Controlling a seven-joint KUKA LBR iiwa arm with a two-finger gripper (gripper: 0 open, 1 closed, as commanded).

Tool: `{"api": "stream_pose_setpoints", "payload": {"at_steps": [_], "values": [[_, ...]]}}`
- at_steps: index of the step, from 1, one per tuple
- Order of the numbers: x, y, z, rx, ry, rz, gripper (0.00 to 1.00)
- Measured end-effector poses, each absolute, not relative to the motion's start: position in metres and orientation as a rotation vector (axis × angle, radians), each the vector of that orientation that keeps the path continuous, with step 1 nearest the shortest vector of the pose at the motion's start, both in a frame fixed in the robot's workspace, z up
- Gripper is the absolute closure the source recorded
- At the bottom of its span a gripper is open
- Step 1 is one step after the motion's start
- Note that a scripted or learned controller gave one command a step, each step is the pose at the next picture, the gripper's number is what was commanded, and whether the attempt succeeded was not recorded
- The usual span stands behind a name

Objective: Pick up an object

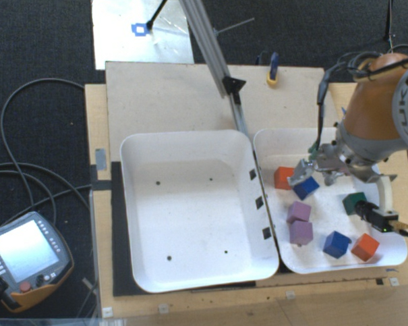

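Several small blocks lie in the right white bin (397,255). Its gripper (311,176) sits at a blue cube (305,187) beside an orange block (283,177); from here I cannot tell whether it grips. That cube looks light, rigid and smooth, best pinched across opposite flat faces.

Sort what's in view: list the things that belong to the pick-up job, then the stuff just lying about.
Job: hand; right bin; blue cube at the hand; orange cube; two purple cubes; second blue cube; green cube; second orange cube.

Lying about: left bin; pendant; clamp; cables.
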State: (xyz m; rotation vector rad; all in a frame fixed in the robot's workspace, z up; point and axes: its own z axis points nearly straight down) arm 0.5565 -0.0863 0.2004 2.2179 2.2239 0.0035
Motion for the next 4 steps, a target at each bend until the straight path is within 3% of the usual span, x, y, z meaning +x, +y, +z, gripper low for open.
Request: {"api": "stream_pose_setpoints", "payload": {"at_steps": [1,2,3,4], "values": [[0.548,-0.102,0.102,2.224,2.225,-0.006,0.00],[0.587,-0.108,0.091,2.213,2.223,0.004,0.00],[0.635,-0.173,0.092,2.216,2.215,0.003,0.00],[0.615,-0.158,0.091,2.218,2.223,0.000,0.00]]}}
